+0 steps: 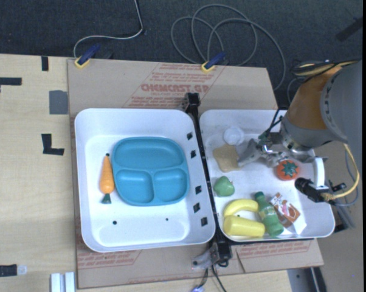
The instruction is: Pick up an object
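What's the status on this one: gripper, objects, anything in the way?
Gripper low in right bin, by tan block; nothing seen held. Tomato, banana loose nearby. Path clear.

Even, bright overhead light, soft shadows (image slightly grainy), mild blur throughout.

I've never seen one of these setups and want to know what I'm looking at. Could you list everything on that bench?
Bins: two, white, side by side on a cardboard sheet.
Divided plate: one, blue, middle of left bin.
Toy carrot: one, orange, left of the plate.
Tan block: one, right bin near the divider.
Clear cup: one, top of right bin.
Green toy: one, below the tan block.
Banana: one, yellow, bottom of right bin.
Yellow block: one, under the banana.
Green bottle: one, beside the banana.
Tomato: one, red-orange, right side.
Snack packet: one, red and white, bottom right corner.
Gripper: one, grey, over right bin.
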{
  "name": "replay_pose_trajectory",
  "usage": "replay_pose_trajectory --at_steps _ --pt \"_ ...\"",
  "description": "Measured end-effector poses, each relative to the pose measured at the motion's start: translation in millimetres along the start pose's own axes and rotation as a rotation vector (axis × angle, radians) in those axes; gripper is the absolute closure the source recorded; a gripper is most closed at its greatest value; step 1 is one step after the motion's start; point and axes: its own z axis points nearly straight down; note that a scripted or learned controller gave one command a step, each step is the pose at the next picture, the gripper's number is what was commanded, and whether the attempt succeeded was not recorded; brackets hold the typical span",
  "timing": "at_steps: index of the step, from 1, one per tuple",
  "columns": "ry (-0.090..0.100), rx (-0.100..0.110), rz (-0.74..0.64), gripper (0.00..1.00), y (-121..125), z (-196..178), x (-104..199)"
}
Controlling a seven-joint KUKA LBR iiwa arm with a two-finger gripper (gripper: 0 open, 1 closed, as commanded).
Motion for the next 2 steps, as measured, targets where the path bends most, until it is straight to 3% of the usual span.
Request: replay_pose_trajectory --at_steps 1,2 --pt "-0.001 -0.001 0.0 0.0 28.0 -51.1 -34.0" --pt "-0.001 -0.006 0.0 0.0 10.1 7.4 15.9"
